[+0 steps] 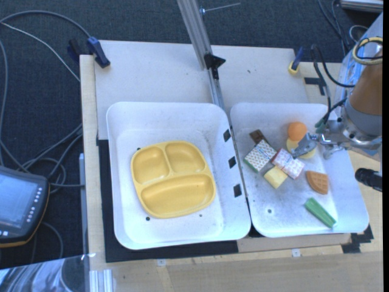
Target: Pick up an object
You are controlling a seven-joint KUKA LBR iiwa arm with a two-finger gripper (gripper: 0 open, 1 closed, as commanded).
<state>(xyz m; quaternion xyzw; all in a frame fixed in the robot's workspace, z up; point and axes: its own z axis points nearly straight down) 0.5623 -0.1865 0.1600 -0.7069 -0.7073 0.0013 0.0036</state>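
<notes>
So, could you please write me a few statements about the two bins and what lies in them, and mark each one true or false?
1. The yellow divided tray lies in the left bin. True.
2. The green block sits inside the yellow divided tray. False: it lies in the right bin, near its front right corner.
3. The orange ball is in the right bin. True.
4. The gripper is over the left bin. False: it is over the right bin, close beside the orange ball.
5. The patterned cubes lie in the right bin, next to a yellow block. True.
</notes>
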